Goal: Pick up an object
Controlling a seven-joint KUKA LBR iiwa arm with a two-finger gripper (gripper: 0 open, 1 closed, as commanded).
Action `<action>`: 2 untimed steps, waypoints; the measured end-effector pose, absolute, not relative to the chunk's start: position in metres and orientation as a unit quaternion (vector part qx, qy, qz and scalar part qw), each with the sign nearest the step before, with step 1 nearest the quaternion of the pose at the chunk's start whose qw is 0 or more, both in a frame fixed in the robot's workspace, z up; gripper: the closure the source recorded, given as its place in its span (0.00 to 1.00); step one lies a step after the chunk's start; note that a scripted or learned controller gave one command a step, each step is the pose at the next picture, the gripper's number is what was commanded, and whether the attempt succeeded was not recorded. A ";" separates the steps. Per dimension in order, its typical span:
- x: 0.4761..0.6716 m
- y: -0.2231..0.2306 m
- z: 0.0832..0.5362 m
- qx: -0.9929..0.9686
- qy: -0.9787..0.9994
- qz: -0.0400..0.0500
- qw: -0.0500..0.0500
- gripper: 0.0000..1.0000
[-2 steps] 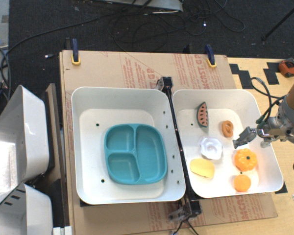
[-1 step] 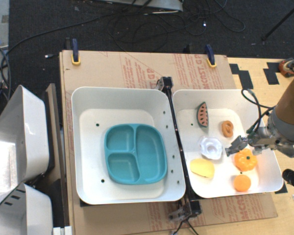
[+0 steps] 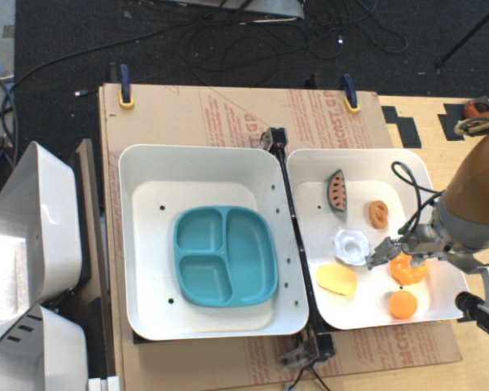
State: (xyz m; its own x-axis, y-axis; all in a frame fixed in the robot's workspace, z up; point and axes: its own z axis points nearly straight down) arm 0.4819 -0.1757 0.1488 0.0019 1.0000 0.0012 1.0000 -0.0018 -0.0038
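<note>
The right bin (image 3: 359, 155) holds several small objects: a watermelon slice (image 3: 336, 190), a small brown ring (image 3: 378, 213), a clear white cup (image 3: 351, 245), a yellow piece (image 3: 337, 280), an orange ball (image 3: 403, 304) and an orange lump (image 3: 409, 274). My gripper (image 3: 399, 255) hangs low over the bin's right half, directly above the orange lump and just right of the cup. The gripper body hides the upper part of the lump. Whether it touches the lump is unclear.
The left bin (image 3: 147, 218) carries a teal divided plate (image 3: 226, 255). A black divider clamp (image 3: 277, 139) sits between the bins. White containers (image 3: 33, 235) stand off the bench at the left. Cables trail from the arm (image 3: 473, 198) over the right bin.
</note>
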 end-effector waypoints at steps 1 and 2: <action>0.483 -0.176 0.161 -0.708 -0.707 0.000 0.000 1.00; 0.486 -0.180 0.223 -0.706 -0.708 -0.001 -0.003 1.00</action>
